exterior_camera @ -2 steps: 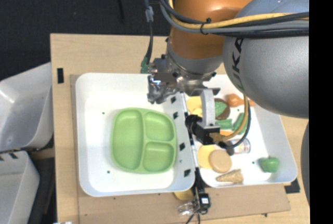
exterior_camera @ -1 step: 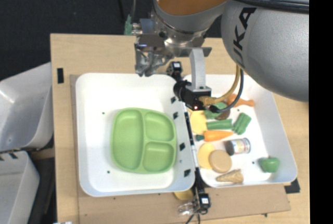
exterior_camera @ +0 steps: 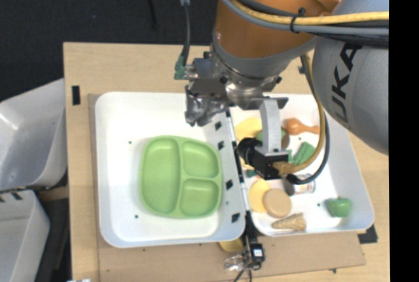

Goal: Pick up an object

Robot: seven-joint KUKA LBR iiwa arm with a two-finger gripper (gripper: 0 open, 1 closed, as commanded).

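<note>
My gripper [exterior_camera: 204,110] hangs over the back of the left bin [exterior_camera: 118,143], close to the divider between the two bins. A green three-compartment plate [exterior_camera: 180,176] lies in the left bin, just in front of and below the gripper. In the right bin [exterior_camera: 350,163] lie a yellow piece [exterior_camera: 247,126], an orange piece [exterior_camera: 298,125], a green leafy piece [exterior_camera: 302,153], a tan round disc [exterior_camera: 276,203], a tan wedge [exterior_camera: 289,224] and a small green piece [exterior_camera: 338,207]. Nothing is seen held.
The big orange and grey arm [exterior_camera: 281,6] covers the back of the right bin. A grey-white surface [exterior_camera: 26,137] stands beside the bench on the left. A yellowish object [exterior_camera: 229,246] peeks out at the front edge below the bins.
</note>
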